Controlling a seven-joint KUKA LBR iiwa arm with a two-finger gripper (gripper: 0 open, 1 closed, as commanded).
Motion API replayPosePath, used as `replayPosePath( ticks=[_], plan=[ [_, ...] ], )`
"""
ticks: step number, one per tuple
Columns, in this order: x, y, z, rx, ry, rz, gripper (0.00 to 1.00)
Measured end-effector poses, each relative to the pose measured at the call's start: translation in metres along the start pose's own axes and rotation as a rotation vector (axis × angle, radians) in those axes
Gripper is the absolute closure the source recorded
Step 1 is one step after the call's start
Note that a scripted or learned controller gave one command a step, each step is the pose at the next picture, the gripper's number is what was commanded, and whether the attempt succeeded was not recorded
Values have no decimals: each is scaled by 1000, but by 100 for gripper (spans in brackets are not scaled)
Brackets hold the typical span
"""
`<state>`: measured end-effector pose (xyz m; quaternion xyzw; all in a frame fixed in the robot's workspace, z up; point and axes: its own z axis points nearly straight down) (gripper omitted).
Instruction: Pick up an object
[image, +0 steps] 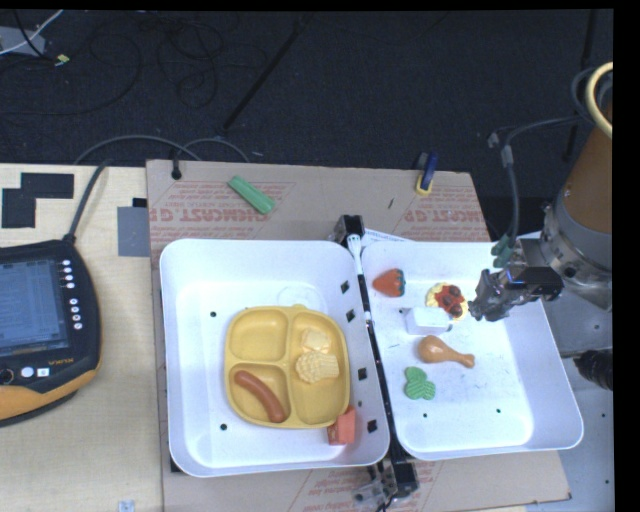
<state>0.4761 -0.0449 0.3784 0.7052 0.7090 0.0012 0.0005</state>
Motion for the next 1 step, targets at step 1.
replayPosePath(
  ticks=[1],
  plan=[
    [49, 0, -2, 4, 0, 1, 100]
  ],
)
